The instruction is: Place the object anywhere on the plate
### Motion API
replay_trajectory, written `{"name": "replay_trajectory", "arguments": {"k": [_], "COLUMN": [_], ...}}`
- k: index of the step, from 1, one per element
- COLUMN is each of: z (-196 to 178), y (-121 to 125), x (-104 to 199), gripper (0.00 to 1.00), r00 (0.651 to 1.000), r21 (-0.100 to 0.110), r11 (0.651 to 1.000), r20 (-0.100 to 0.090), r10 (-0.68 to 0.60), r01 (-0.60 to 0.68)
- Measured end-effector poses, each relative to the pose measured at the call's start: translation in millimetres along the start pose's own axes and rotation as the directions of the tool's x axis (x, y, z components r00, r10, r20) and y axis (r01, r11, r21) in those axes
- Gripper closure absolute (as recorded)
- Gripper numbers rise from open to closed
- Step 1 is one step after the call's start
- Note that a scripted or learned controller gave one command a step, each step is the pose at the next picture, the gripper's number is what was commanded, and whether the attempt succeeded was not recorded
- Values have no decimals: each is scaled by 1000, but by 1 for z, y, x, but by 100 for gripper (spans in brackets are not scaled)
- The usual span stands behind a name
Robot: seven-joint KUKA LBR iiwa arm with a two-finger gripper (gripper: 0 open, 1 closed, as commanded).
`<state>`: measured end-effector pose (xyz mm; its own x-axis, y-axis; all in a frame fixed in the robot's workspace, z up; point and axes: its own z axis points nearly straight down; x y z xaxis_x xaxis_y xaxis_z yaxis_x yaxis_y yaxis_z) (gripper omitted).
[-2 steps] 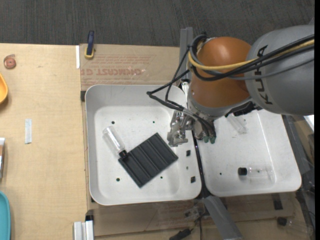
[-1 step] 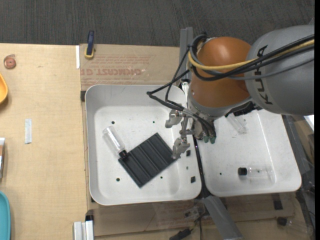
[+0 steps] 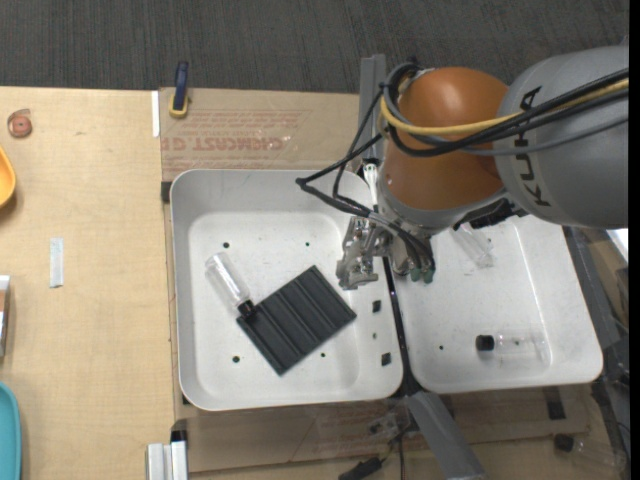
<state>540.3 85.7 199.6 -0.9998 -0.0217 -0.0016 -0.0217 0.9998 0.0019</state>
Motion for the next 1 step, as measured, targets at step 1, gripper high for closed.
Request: {"name": "replay_trajectory", "arguments": {"k": [1], "z": [0], "y": [0], "x": [0], "gripper": [0], "r00": [1000], "r21": [0], "r11": [1000], "r20": [0], "r10": [0], "r01": [0]}}
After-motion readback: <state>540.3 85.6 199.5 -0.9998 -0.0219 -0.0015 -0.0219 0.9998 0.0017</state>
